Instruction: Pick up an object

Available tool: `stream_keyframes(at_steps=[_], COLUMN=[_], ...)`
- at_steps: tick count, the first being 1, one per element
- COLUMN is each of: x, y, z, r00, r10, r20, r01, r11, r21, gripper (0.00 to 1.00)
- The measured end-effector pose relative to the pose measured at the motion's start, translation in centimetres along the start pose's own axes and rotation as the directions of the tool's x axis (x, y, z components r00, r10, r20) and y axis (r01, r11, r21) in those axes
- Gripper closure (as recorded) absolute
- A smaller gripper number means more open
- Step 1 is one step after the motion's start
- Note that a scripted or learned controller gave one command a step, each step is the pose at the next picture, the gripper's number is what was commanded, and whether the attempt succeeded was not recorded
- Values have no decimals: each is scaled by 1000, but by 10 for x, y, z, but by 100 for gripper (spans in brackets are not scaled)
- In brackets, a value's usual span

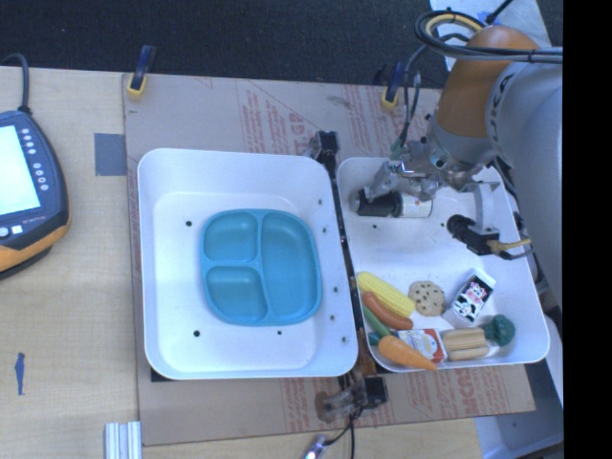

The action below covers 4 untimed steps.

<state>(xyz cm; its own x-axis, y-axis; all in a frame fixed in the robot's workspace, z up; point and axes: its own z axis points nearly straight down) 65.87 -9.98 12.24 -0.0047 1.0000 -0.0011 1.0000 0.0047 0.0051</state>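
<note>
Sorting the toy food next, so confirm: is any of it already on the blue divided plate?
No. The blue plate lies bare in the left bin; the toy food is piled in the right bin.

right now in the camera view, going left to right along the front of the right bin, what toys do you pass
corn → cookie → milk carton → broccoli

Both bins: smooth white plastic, slight sheen, left bin [163,256], right bin [521,285]. Blue tray [260,266]: matt moulded plastic. Bench top [67,333]: pale wood-grain, matt; printed brown cardboard sheet [277,113] under the bins. Arm [521,113]: smooth grey casing, glossy orange band. Toy food looks like plastic: corn [384,292] glossy, cookie [426,296] rough-textured.
</note>
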Motion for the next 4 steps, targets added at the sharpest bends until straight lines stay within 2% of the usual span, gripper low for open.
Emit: stream_keyframes(at_steps=[1, 3, 4], x=[2, 2, 0], y=[2, 3, 4], z=[5, 7, -5], r00=[1000, 1000, 1000], r10=[0, 1, -2], r20=[4, 4, 7], r01=[0, -1, 2], r11=[1000, 1000, 1000], r21=[-10, -14, -15], gripper=[0, 0, 100])
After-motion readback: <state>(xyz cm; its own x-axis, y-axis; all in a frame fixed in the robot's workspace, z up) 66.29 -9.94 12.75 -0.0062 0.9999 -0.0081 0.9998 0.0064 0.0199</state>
